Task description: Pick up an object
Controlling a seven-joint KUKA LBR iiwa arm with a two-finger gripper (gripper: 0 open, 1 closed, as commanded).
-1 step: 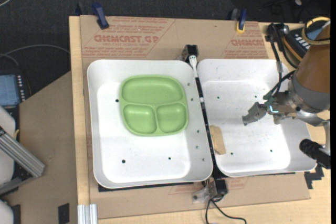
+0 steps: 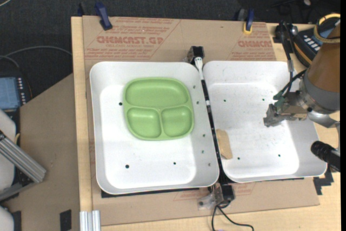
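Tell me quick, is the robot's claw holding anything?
End effector: over the right bin; open or closed cannot be told, nothing seen in it. Green plate sits in the left bin.

The brown board [image 2: 162, 35] covering the counter carries red printed lettering. Above the left bin [image 2: 105, 132], the largest line reads "CHEMCAST G.P", with smaller red lines above and beneath it that are too fine to make out. Above the right bin [image 2: 254, 170], the same red print repeats; there "CHEMCAS" can be read before the line runs toward the board's edge, and its small lines are likewise illegible.
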